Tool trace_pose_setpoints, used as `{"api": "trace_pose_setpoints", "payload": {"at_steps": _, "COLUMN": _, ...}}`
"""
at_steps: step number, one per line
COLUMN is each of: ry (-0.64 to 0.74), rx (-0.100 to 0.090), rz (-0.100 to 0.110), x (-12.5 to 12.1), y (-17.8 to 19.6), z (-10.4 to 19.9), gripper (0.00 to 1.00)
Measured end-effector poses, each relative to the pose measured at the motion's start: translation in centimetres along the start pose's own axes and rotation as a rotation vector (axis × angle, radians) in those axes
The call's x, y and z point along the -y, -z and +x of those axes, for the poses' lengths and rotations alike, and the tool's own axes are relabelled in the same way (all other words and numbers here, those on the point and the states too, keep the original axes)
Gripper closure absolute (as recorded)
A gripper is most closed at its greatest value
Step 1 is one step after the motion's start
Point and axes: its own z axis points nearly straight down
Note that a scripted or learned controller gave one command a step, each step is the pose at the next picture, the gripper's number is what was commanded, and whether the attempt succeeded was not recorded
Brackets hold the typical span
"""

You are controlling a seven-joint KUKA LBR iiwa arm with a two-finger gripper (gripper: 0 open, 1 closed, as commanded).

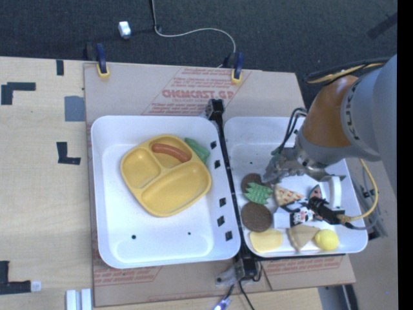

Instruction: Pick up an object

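Note:
My gripper [276, 170] reaches down into the right bin [251, 134], just above and right of a dark brown round piece [250, 181] and a green leafy toy [258, 192]. A pizza slice [288, 195] lies just below it. Lower in that bin lie a brown cookie [257, 217], a pale yellow block [266, 240], a tan wedge [300, 236], a yellow lemon [327, 239] and a small black, white and red toy [308, 210]. I see nothing lifted by the gripper.
The left bin [110, 225] holds a yellow divided plate [166, 176] with a hot dog [170, 151] in one compartment and a green item [197, 148] at its far edge. A black divider [222, 173] runs between the bins. The arm's wrist [329, 124] covers the right bin's far right.

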Motion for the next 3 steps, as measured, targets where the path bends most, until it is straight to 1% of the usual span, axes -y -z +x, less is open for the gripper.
{"api": "trace_pose_setpoints", "payload": {"at_steps": 1, "ry": 0.0, "rx": -0.001, "rz": 0.003, "x": 0.1, "y": -0.1, "z": 0.0, "gripper": 0.0}}
{"api": "trace_pose_setpoints", "payload": {"at_steps": 2, "ry": 0.001, "rx": 0.002, "rz": 0.006, "x": 2.7, "y": -1.3, "z": 3.1, "gripper": 0.0}}
{"api": "trace_pose_setpoints", "payload": {"at_steps": 3, "ry": 0.002, "rx": 0.002, "rz": 0.004, "x": -3.1, "y": -1.4, "z": 3.4, "gripper": 0.0}}
